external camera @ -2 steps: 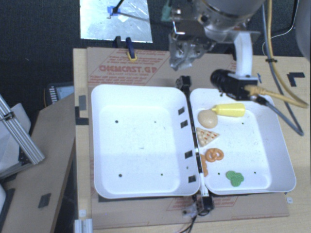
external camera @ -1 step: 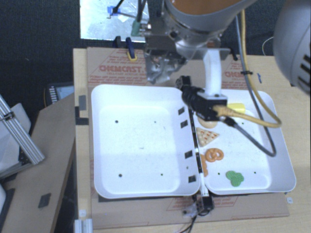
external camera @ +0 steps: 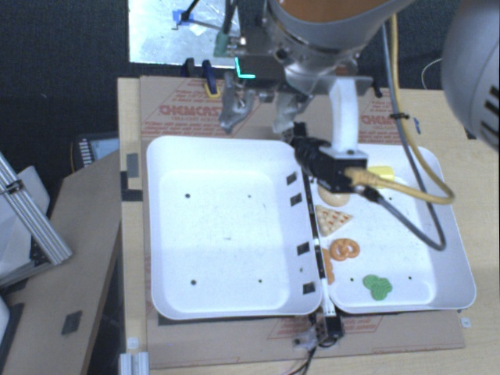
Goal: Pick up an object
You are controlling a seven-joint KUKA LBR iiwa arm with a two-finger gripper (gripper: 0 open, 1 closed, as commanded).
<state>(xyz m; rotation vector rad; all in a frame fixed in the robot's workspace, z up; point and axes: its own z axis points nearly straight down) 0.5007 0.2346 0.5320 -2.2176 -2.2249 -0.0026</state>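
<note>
Camera view: gripper [external camera: 258, 120] above far rim of left bin [external camera: 219, 237], fingers spread wide, nothing between them. Right bin [external camera: 445, 276] holds objects: pretzel [external camera: 344, 249] mid-bin, triangular cracker [external camera: 333, 222] just beyond it, green piece [external camera: 378, 287] near front wall, yellow block [external camera: 380, 175] toward far end.

The left bin [external camera: 226, 233] and the right bin [external camera: 449, 276], both shallow and white, sit side by side, touching, on a cardboard sheet [external camera: 176, 104] with red lettering that covers the pale wooden bench [external camera: 94, 209]. A blue clamp [external camera: 209, 73] stands at the sheet's far edge, and a silver aluminium rail [external camera: 31, 217] slants at the left.
</note>
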